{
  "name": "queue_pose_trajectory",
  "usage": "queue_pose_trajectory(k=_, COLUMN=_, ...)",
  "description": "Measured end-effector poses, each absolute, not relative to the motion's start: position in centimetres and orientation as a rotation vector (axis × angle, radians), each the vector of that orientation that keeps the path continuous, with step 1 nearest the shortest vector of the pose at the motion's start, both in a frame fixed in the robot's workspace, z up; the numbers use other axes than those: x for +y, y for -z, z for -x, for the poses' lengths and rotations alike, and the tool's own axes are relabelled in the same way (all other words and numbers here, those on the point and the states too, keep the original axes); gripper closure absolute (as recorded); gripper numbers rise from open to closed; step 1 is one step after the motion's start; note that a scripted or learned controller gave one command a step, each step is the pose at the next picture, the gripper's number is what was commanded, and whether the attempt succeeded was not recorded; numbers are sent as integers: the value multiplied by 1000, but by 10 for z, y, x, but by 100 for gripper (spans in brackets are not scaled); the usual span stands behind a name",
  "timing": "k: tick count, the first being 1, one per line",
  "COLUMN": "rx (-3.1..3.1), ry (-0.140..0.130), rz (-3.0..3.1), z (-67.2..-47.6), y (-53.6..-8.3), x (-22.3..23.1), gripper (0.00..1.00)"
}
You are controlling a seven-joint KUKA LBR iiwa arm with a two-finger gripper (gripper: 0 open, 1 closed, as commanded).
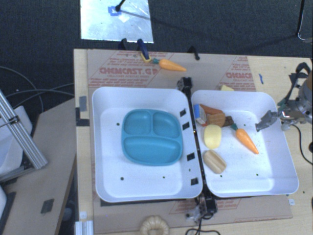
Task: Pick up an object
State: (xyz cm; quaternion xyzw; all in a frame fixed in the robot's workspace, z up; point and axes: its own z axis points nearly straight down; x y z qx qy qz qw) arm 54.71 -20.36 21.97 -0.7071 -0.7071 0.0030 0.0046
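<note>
The right bin [274, 180] holds an orange toy carrot [245, 140], a yellow rounded piece [212, 136], a tan bread-like piece [214, 161] and a brown block [213, 115] with a small blue item [197, 112] beside it. My gripper [264, 122] reaches in over the bin's right side, a little right of the carrot and apart from it. I see nothing held in it. The grey wrist [296, 109] sits at the view's right edge.
In the left bin [105, 180] lies a blue divided plate [151, 136]. A second carrot [169, 64] lies on the cardboard behind the bins, and a yellow bit [226, 87] sits behind the right bin. A black clip strip [191, 131] joins the bins.
</note>
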Motion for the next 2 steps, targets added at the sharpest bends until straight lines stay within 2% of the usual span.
queue_pose_trajectory(k=1, rx=-2226, ry=1, rz=2219, z=-550, y=-227, x=-203, gripper=0)
queue_pose_trajectory(k=2, rx=-2225, ry=-1, rz=2217, z=-555, y=-184, x=-199, gripper=0)
